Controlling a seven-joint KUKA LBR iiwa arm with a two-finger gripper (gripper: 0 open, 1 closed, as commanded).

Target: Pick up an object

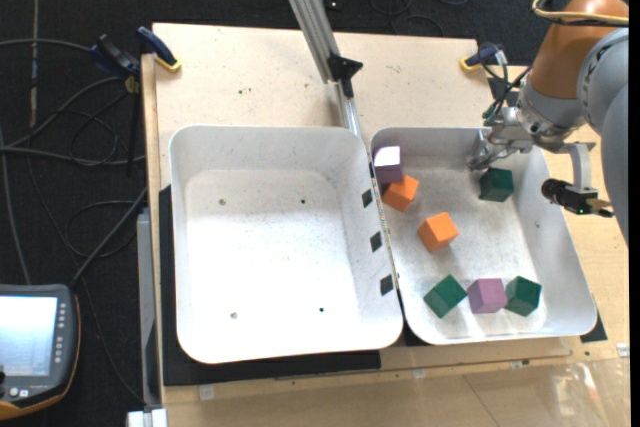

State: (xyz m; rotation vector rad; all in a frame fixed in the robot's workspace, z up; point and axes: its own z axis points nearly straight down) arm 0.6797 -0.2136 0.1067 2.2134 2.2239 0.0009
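Note:
The right bin (565, 255) holds several small cubes. A dark green cube (496, 185) lies near its far right side, and my gripper (487, 158) hangs directly over that cube's upper left edge, touching or nearly touching it. Whether the cube is gripped is hidden by the wrist. An orange cube (438, 231) sits in the bin's middle. Another orange cube (401, 193) lies against a purple block with a white top (387, 161) by the bin's left wall. Along the near side sit a green cube (445, 296), a purple cube (487, 295) and a second green cube (523, 295).
The left bin (200, 215) stands beside the right one, and their walls meet in the middle. A slanted metal pole (305, 0) runs from the top down to the bins' far junction. The arm's orange band (575, 30) rises at the right. Clamps sit at the bench's far corners.

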